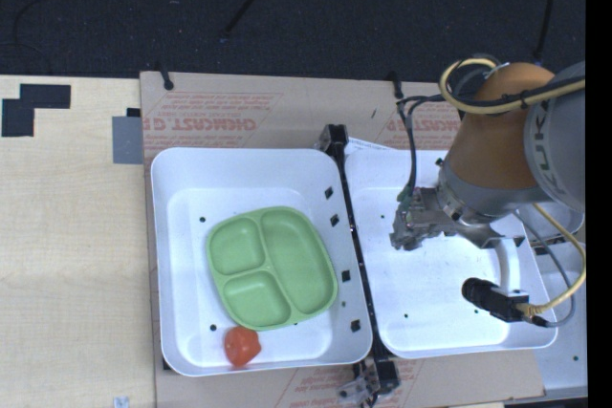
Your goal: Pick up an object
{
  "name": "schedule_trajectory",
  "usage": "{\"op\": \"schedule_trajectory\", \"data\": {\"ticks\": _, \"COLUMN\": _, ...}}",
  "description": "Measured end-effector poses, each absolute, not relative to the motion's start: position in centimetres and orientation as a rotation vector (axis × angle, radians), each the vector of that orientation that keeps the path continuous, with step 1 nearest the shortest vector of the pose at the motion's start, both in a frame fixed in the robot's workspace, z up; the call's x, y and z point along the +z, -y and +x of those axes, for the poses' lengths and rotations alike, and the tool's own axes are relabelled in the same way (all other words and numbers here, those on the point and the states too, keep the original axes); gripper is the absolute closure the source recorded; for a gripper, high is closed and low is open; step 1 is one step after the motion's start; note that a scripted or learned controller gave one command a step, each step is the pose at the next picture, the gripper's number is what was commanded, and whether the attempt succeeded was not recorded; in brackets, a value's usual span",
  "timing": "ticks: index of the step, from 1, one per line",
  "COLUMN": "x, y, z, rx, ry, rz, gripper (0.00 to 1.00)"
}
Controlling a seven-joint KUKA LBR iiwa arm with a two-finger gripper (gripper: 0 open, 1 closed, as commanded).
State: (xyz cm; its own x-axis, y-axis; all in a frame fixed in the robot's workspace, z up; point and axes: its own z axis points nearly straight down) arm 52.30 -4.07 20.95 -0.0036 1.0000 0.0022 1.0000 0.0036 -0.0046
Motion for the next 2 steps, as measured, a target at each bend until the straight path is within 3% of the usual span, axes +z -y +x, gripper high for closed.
{"op": "schedule_trajectory", "data": {"ticks": 2, "x": 23.1, "y": -6.5, "z": 53.4, "rx": 0.000, "ry": 2.225, "rz": -2.213, "gripper": 1.00}}
